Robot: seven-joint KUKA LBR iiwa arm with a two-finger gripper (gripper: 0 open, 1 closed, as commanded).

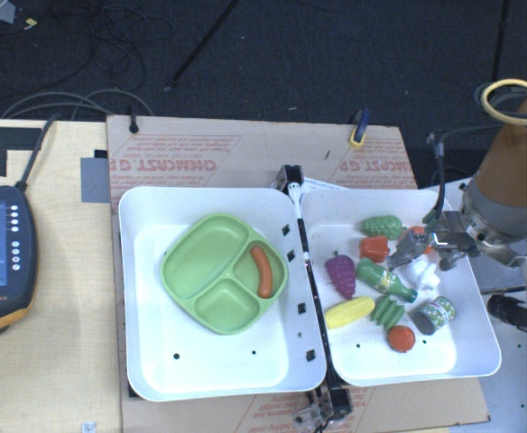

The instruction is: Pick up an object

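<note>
Two white bins (155, 368) on cardboard (245, 152), dark floor (291, 34) behind; tool (419, 251) grip perhaps indiscernible.

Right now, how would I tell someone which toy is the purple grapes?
Look in the right-hand white bin, at its left side near the divider. The purple grapes lie just above the yellow corn; they are the only purple thing among the green and red toys.
</note>
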